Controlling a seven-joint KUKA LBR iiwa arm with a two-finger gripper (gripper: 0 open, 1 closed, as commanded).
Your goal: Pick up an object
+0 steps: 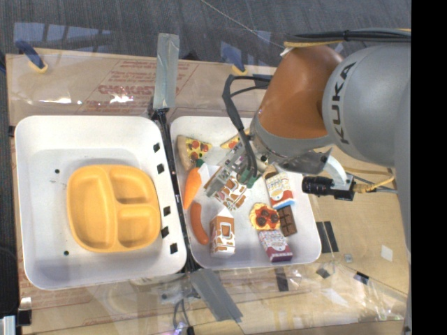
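Grey arm (349,110) reaching in from right, gripper (234,169) angled down-left

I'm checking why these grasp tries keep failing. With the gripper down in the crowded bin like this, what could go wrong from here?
1. The gripper sits low in the right bin among tightly packed toys, so closing may catch two at once or nothing, for instance the carrot and the small patterned carton beside it.
2. Its descent could shove neighbours such as the pizza slice against the bin wall.
3. The arm hides the items under it, so a miss is hard to spot.
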